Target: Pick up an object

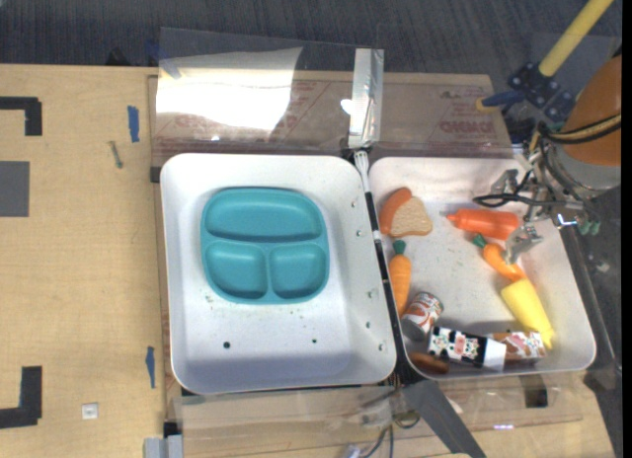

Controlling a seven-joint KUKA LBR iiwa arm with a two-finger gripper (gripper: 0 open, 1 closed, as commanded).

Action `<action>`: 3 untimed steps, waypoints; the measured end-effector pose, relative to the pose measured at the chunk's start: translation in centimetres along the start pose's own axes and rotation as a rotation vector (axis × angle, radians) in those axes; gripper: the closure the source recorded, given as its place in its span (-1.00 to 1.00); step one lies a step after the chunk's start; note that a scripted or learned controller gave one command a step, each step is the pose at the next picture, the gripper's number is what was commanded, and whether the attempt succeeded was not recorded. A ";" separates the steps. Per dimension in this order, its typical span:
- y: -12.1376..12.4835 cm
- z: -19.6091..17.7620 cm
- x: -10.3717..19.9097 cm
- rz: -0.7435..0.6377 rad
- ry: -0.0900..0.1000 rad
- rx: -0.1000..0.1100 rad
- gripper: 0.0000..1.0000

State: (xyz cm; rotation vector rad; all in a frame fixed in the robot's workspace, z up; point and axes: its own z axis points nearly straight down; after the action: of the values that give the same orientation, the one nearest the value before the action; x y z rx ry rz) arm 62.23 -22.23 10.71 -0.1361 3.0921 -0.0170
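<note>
I logged the grey arm w/ orange band (602, 111) reaching in over the right shallow white bin (583, 347). Its two-finger gripper (526, 234) hung at that bin's upper-right part, tip just beside a small orange toy carrot (502, 262). Couldn't tell how the jaws stood; wires and metal blurred together there, and I saw nothing clearly between them.

All pickable stuff sat in the right bin. Orange-red toy carrot lying flat (484, 220) was in the bin's upper middle, just left of the gripper. Yellow plastic corn-like piece (526, 308) lay below the small carrot, near the bin's right wall. Tan toy bread slice w/ orange-brown crust (406, 212) was at the bin's upper-left corner. Orange carrot w/ green top (399, 279) ran along the bin's left wall below the bread. Small red-and-white can (423, 310) lay tilted just below that carrot. Black-and-white printed packet (474, 346) lay along the bin's near edge.

Left of that bin, touching at the shared rim, was the left white bin (188, 347) holding a teal three-compartment plastic tray (265, 244).
</note>
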 end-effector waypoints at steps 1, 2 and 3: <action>3.2 1.6 5.7 0.084 0.037 -0.011 -1.00; 8.0 1.3 9.6 0.106 0.036 -0.009 -1.00; 9.8 0.6 12.1 0.017 -0.001 -0.001 -1.00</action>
State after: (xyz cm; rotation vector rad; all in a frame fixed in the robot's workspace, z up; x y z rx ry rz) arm 49.37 -13.53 9.43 -0.1092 3.0922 -0.0152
